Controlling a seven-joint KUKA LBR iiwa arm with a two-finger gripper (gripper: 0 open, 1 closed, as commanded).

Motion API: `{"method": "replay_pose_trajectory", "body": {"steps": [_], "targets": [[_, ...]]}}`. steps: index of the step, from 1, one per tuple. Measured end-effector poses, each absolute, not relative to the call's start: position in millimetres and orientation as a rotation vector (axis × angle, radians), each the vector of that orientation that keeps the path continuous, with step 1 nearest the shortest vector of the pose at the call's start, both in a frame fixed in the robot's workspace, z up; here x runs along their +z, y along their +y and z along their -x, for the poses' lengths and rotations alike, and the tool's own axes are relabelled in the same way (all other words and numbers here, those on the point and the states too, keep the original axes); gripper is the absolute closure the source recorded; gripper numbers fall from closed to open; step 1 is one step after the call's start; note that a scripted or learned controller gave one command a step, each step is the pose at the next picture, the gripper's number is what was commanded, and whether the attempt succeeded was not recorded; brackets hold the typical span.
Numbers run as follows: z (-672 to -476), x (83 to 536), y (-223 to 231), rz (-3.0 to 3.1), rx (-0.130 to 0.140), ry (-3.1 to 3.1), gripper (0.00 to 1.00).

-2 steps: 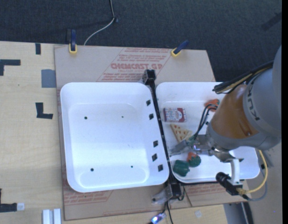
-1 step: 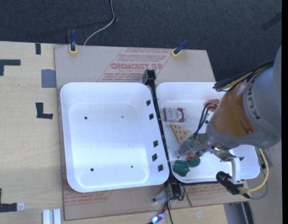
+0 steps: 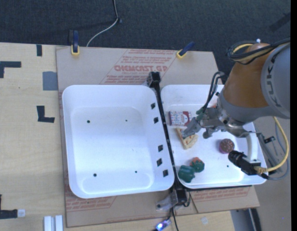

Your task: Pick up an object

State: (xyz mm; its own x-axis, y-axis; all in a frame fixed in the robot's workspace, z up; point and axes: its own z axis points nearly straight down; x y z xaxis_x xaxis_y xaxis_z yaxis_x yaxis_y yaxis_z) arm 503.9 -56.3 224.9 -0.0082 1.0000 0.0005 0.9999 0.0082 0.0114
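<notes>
The pincer (image 3: 191, 130), whether gripping I cannot tell, hangs over a yellow wedge (image 3: 188, 140) near the right bin's (image 3: 211, 177) left wall.

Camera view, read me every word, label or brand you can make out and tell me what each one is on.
"CHEMCAST GP", red print on the brown board under the bins, seen upside down; smaller red lines beside it are too blurred to read.
"KU", the visible part of lettering on the arm.
Red and white packet in the right bin: print too small to read.
</notes>
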Motion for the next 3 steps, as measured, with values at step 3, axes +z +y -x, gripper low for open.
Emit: {"method": "replay_pose_trajectory", "body": {"steps": [3], "targets": [[-516.6, 382.5, 61.0, -2.215, 0.004, 2.225, 1.00]]}}
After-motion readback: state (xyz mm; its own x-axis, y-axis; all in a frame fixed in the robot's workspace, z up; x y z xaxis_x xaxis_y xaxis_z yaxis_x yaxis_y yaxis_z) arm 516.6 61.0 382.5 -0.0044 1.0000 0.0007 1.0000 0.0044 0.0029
